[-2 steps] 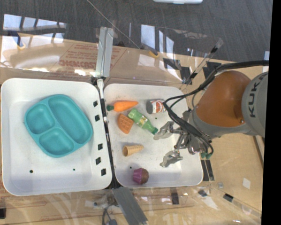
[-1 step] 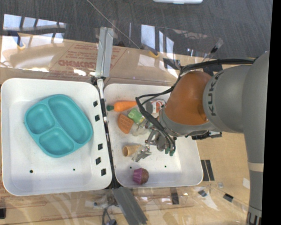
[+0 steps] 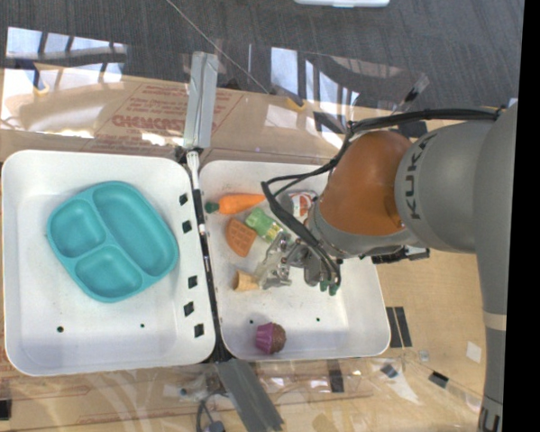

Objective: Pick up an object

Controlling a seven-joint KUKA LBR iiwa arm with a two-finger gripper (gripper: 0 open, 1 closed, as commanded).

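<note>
My gripper [image 3: 276, 267] hangs low in the right bin [image 3: 355, 323], below the orange wrist band, its metal fingers pointing left. Right by the fingertips lie a green-yellow piece [image 3: 261, 224], an orange waffle-like piece [image 3: 240, 238] and a small tan cone piece [image 3: 246, 281]. A toy carrot [image 3: 238, 203] lies at the bin's upper left. A purple toy [image 3: 268, 338] sits near the front wall. A red and white item [image 3: 300, 203] peeks out beside the arm. Nothing visibly sits between the fingers.
The left bin [image 3: 30, 324] bears a teal divided plate [image 3: 113, 238]. A ridge with black clips [image 3: 199, 252] separates the bins. Cables loop from the wrist over the right bin. Cardboard [image 3: 149, 109] lies behind the bins.
</note>
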